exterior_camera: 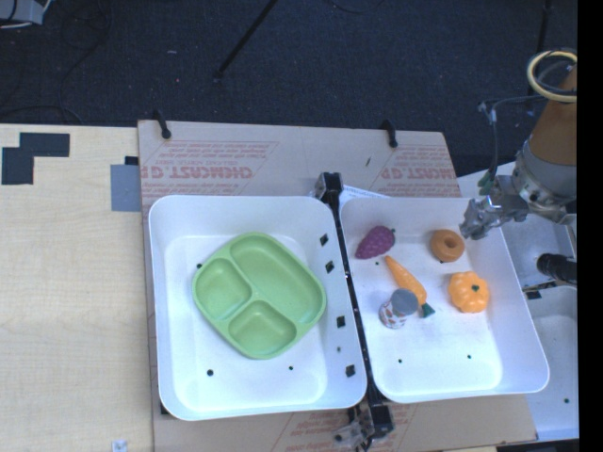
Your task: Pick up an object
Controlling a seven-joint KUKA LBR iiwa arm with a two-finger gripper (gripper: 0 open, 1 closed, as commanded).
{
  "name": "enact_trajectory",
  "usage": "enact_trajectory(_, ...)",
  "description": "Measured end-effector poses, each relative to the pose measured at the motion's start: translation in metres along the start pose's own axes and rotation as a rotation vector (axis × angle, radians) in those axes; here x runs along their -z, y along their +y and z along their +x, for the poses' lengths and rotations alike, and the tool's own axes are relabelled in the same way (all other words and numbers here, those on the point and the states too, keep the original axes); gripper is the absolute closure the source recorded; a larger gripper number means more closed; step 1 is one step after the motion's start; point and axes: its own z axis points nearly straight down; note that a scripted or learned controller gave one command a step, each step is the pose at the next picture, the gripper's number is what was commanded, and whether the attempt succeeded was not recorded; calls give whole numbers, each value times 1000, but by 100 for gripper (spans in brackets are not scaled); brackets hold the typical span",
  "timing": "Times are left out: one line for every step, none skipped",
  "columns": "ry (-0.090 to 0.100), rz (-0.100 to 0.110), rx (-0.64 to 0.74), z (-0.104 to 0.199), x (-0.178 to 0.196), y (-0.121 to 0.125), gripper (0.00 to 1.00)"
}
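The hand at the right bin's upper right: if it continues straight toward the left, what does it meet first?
Probably the brown ring-shaped toy doughnut, just left of the hand. Beyond it lies the purple toy grape bunch. The hand's height is unclear, so it might pass above the doughnut.

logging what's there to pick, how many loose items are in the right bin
5, none visibly hidden: purple grapes at the back left, doughnut at the back right, carrot in the middle, small can just in front of it, orange pumpkin on the right.
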Motion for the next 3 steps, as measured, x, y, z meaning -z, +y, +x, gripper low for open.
enact_trajectory(0,1,0,-1,40,0,100)
enact_trajectory(3,8,0,52,29,-26,100)
enact_trajectory(3,7,0,106,25,-38,100)
